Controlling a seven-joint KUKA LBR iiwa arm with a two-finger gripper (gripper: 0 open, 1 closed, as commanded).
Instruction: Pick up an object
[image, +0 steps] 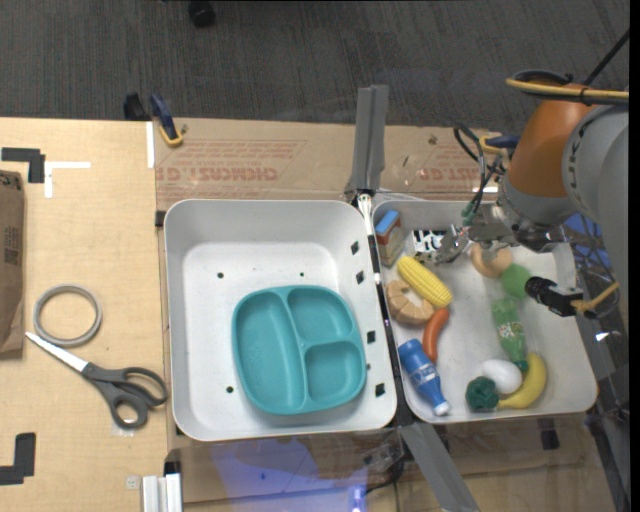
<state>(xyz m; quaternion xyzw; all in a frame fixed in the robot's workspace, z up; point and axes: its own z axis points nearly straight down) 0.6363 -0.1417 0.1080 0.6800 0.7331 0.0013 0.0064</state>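
Note:
The right bin (462, 345) holds several objects. A yellow corn cob (424, 281) rests against a tan bread slice (403, 303), with an orange sausage-like piece (434, 331) and a blue bottle (422, 376) below them. Toward the right lie a green bottle (510, 325), a banana (532, 384), a white egg (502, 376) and a dark green lump (482, 394). At the bin's far end, my gripper (455, 245) hangs low between a black-and-white item (430, 241) and a tan round piece (490, 262). I see nothing held in it.
The left bin (190, 260) holds a teal divided plate (300, 348). Grey-handled scissors (100, 378) and a tape roll (67, 314) lie on the bench at the left. A small box (388, 232) sits in the right bin's far left corner. Cables trail by the arm (545, 150).

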